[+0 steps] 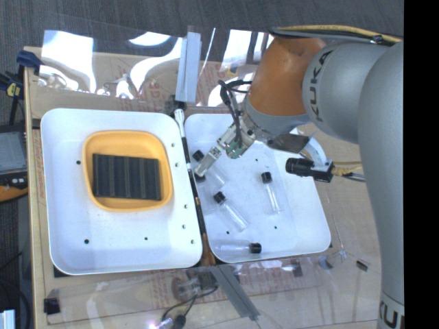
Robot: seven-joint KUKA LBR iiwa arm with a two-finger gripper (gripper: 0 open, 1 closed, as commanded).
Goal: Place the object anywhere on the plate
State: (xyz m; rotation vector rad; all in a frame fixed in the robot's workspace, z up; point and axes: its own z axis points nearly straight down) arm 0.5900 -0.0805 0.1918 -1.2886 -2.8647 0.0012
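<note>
In the right bin [312, 232] lie clear vials with black caps; I count four: one [240, 249] at the near edge, one [229, 208] near the middle, one [269, 192] to its right, and one [203, 162] by the left wall, just beside the gripper [203, 168]; each is a thin transparent tube, hard to see against the white. Whether the jaws are closed or apart I cannot tell; the tip is small and blurred. In the left bin [62, 238] rests one yellow plate [127, 197] with a dark ribbed insert [127, 177]. On the grey arm [343, 74] the letters "KUKA" can be read.
</note>
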